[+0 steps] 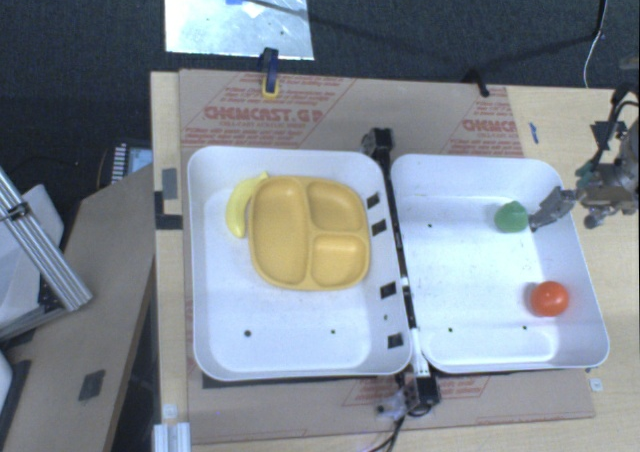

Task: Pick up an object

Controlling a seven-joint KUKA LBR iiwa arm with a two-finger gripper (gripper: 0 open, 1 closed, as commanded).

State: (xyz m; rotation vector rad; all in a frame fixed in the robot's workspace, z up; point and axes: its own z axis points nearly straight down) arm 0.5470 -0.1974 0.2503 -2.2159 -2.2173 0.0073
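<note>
The 2 white bins sit side by side: the left bin point(215, 340) bears a yellow divided plate point(305, 232) with a yellow banana point(239, 204) tucked against its left rim. The right bin point(470, 340) holds a green ball point(511, 216) near its far right side and an orange ball point(548, 298) nearer the front. The gripper point(552, 207) hangs just right of the green ball, gripping nothing; how wide it stands cannot be told.

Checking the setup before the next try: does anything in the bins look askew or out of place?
The yellow divided plate in the left bin sits turned at an angle and lies over part of the banana. Nothing looks spilled or damaged.
</note>
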